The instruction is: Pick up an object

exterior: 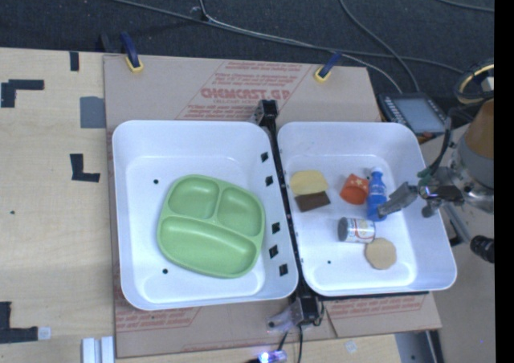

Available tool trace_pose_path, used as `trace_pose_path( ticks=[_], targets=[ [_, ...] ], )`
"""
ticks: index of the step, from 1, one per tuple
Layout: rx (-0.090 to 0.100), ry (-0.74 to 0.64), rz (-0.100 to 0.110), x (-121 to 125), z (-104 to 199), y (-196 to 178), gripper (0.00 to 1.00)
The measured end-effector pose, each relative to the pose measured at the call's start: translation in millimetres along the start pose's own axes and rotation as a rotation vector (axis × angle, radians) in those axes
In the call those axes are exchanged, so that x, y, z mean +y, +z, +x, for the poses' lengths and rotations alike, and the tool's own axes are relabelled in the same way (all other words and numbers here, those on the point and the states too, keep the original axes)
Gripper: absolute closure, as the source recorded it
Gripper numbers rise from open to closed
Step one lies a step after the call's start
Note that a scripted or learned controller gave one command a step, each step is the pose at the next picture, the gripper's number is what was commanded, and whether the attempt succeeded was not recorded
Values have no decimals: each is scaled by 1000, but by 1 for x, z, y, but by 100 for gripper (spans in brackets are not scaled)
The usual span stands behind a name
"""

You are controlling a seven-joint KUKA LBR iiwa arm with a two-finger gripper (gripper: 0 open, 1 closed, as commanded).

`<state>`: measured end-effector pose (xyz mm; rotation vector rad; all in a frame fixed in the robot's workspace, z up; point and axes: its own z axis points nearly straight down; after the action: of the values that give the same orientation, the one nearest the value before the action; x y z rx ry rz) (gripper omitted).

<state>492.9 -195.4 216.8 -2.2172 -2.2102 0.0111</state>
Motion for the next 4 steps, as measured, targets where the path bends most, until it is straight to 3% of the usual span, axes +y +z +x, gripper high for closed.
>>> trace_pose_path(
  ticks=[1,3,4],
  targets=[
    [-3,-4,-12,3,0,-6,0],
    [-3,-2,-16,12,-7,101,0],
    [-5,-5,-34,18,-6,105,0]
  ],
)
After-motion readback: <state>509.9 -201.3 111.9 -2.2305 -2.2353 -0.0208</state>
